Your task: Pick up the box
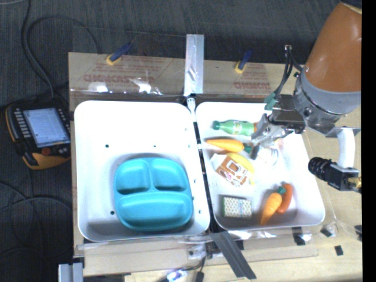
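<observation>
the box [237,207] lies flat near the front of the right bin [314,213], left of two carrots [275,202]. the gripper [262,138] hovers over the bin's back half — whether open or closed, i cannot tell.

tray [154,194] in left bin [94,122]
</observation>
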Controlling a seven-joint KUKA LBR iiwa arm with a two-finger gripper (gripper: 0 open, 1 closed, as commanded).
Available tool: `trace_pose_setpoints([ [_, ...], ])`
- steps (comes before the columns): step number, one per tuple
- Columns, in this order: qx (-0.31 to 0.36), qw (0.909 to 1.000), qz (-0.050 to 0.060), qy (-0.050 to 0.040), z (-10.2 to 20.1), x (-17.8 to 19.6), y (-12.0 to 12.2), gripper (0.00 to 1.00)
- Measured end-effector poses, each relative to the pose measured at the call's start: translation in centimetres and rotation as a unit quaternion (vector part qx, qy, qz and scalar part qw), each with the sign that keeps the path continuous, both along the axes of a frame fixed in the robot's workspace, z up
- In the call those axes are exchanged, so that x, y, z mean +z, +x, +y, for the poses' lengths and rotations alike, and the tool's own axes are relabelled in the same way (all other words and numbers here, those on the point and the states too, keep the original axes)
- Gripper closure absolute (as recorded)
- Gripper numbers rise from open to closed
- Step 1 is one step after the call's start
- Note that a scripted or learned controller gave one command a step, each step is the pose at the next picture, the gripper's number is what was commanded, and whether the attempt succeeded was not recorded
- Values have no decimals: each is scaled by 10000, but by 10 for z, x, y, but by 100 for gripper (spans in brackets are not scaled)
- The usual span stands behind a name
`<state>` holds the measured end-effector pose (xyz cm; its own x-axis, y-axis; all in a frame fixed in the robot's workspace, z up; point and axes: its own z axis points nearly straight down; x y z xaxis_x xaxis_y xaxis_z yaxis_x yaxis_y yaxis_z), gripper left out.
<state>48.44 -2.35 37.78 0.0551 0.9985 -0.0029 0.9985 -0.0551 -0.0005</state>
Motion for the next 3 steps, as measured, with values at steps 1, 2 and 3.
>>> trace_pose_setpoints([
  [1,1,10000,0,-1,0,0,0,0],
  [2,229,9997,11,8,54,-63,0,0],
  [3,228,9997,25,5,54,-55,1,100],
])
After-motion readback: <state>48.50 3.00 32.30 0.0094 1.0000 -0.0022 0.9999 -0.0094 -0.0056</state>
